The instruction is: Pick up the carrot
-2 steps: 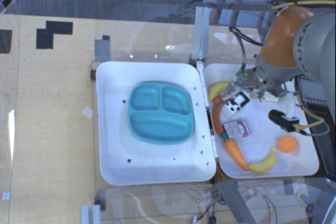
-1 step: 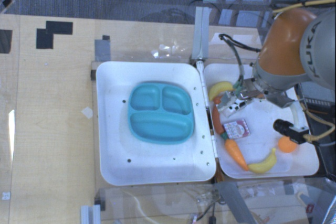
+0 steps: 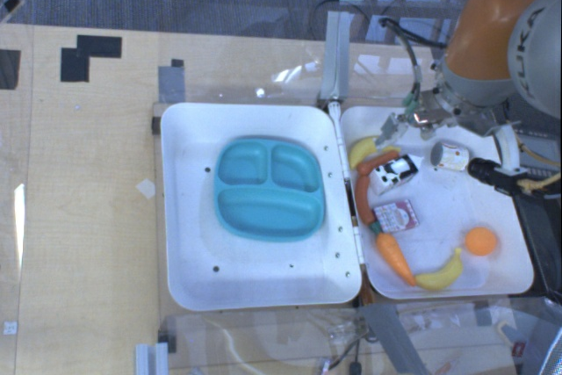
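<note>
Below, carrot (image 3: 394,256) in right bin (image 3: 518,272), end effector (image 3: 428,115) well apart

Bright, even light — soft shadows, slight glare, mild blur

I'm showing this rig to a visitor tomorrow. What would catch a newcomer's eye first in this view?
First, the bright blue three-compartment plastic tray, alone in the left white bin. Next, the grey arm's big orange band at upper right, above the right white bin. That bin holds the clutter: an orange carrot near its front edge, touching a yellow banana, with an orange ball close by.
</note>
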